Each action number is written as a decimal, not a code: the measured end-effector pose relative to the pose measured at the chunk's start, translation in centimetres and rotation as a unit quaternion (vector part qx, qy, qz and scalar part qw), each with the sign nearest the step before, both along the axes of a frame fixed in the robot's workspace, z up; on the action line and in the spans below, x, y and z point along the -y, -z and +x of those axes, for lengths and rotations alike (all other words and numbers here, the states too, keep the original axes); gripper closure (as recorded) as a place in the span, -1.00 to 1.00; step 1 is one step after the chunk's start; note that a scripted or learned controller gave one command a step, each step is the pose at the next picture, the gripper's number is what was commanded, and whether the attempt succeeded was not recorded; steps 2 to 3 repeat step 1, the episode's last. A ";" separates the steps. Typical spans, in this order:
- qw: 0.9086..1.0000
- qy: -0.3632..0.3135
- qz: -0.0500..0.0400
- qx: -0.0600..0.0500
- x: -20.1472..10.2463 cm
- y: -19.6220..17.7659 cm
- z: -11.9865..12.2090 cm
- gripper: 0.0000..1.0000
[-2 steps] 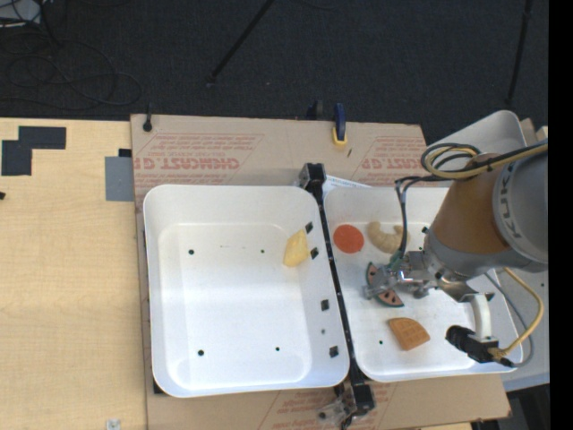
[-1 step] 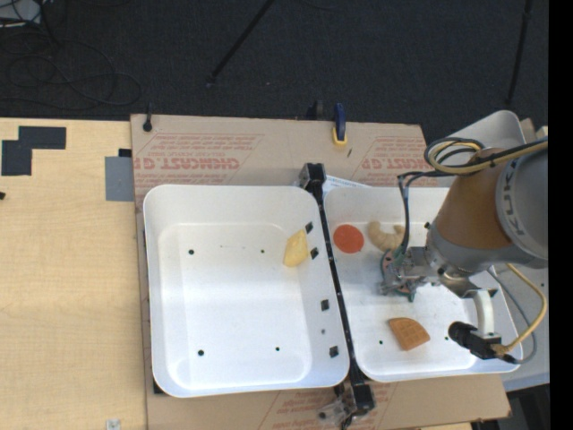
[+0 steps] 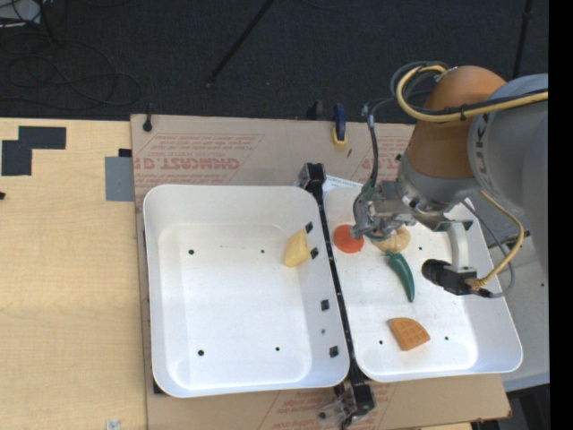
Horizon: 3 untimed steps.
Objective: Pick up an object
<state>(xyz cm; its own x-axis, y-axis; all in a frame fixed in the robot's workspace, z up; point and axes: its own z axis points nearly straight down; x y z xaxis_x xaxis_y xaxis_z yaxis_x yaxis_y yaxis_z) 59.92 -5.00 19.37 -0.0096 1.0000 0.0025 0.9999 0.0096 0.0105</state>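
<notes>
Beige lump (image 3: 395, 240) sits half hidden beneath the end effector (image 3: 376, 227).

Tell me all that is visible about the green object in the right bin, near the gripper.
The green object is slim, long and curved, tapering to a point at its lower end, much like a chili pepper; it looks like smooth plastic. It lies flat on the floor of the right bin, running from upper left to lower right. Its upper end sits just under the gripper, beside a pale tan object. Whether they touch is unclear.
</notes>
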 end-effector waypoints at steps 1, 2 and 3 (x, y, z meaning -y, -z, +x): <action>1.000 0.000 0.001 -0.003 -9.6 -4.3 3.4 1.00; 1.000 0.000 0.001 -0.003 -9.6 -4.3 3.4 1.00; 1.000 0.000 0.001 -0.003 -9.6 -4.3 3.4 1.00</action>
